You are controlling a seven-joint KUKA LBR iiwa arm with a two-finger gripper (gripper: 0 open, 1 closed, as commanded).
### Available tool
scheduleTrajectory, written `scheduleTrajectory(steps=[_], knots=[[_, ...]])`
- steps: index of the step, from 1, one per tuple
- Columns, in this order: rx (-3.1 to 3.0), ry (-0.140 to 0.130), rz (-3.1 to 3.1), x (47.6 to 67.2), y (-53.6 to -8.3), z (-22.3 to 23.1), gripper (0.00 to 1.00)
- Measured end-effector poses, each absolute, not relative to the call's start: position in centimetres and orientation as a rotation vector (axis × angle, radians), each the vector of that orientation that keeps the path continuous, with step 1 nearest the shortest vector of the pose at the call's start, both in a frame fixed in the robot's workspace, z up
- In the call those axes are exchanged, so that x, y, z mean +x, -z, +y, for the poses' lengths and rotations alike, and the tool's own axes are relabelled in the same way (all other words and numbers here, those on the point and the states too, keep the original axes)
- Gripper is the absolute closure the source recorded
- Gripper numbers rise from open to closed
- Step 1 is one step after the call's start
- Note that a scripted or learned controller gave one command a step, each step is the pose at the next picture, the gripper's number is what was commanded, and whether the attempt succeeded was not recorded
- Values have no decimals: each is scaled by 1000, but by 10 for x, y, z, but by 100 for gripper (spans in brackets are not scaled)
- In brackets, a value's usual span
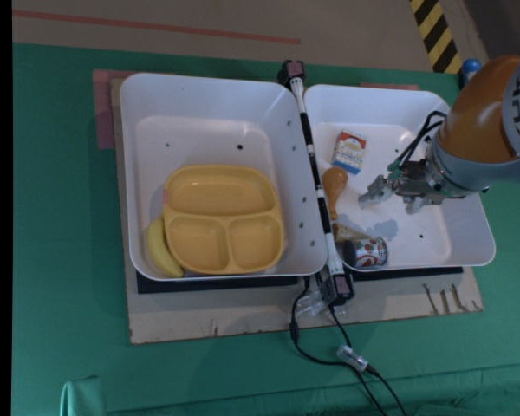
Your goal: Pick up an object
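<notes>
Tool [374, 191] hovers in right bin [468, 241], finger state I cannot tell; nothing held. I worry: descending misses drumstick toy [335, 189], or nudges can [366, 252] against wall

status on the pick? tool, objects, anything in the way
Tool low over right bin, nothing visibly held. Nearest: drumstick, small box, can. Yellow tray and banana in left bin. No obstruction seen.

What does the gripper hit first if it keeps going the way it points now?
The gripper points toward the view's left, over the right bin. Straight on, it would probably meet the brown drumstick-shaped toy near the divider first. Its height over the bin is unclear, so it might pass above.
</notes>
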State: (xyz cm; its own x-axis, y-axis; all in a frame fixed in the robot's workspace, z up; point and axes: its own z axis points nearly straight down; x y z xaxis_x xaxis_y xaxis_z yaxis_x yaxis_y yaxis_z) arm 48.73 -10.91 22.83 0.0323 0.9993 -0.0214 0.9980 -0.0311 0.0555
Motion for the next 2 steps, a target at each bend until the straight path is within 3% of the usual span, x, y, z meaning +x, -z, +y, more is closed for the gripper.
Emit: scheduleTrajectory(steps=[1, 2], knots=[[2217, -17, 2196, 472, -187, -103, 0], [2217, -25, 2180, 474, -201, -106, 100]])
